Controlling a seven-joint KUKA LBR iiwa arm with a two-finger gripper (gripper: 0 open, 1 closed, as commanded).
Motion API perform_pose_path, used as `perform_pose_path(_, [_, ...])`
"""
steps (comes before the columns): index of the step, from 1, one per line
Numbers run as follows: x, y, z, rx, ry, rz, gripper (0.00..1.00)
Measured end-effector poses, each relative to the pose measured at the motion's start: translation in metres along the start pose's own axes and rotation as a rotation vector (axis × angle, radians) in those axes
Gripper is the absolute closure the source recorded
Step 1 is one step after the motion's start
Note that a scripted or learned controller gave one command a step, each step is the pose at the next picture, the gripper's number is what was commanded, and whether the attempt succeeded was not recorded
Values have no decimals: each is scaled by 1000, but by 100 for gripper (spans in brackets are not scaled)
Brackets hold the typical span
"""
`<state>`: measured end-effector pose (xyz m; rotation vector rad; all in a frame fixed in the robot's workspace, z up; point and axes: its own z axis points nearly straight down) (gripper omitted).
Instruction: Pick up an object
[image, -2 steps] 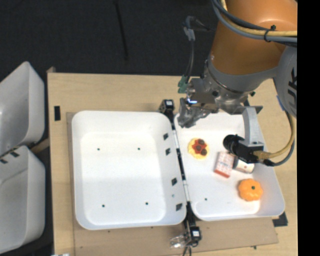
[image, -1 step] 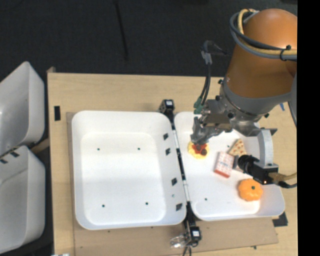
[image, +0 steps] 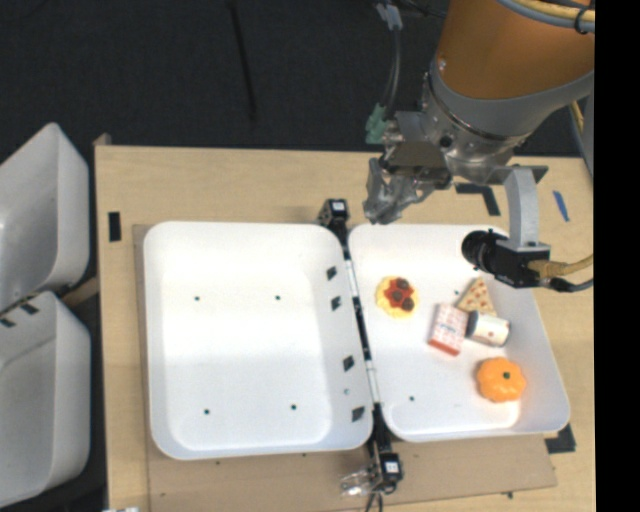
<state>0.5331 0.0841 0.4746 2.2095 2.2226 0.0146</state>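
Camera view, arm: I saw the grey arm (image: 505, 75) with its orange band come in from the upper right, above the far edge of the bench (image: 120, 190).
Camera view, gripper: the gripper (image: 385, 205) hung over the far left corner of the right bin (image: 540, 400), close to the divider where the two bins meet. I saw nothing between its fingers; how far apart they stood I could not tell.
Camera view, left bin: the left bin (image: 170, 420) lay just beside the right one, their inner edges touching along the clips.
Camera view, round yellow piece: a round yellow piece with dark red spots (image: 396, 296) lay in the right bin near its left edge, well below the gripper.
Camera view, triangular wedge: a tan triangular wedge (image: 476, 295) lay toward the middle of the right bin.
Camera view, red-and-white box: a small red-and-white box (image: 448, 329) lay just beside a short white cylinder (image: 489, 329), both under the wedge.
Camera view, orange pumpkin: a small orange pumpkin (image: 500, 380) sat nearest the right bin's near right corner, apart from the others.
Camera view, black fixture: a black fixture (image: 495, 255) on a grey bracket reached over the right bin's far right side.
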Motion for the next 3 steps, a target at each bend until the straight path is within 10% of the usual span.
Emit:
perform_pose_path(1, [-61,-38,97,22,-4,13,100])
perform_pose_path(2, [-25,-44,50,8,-1,0,100])
perform_pose_path(3, [6,13,23,5,-2,2,100])
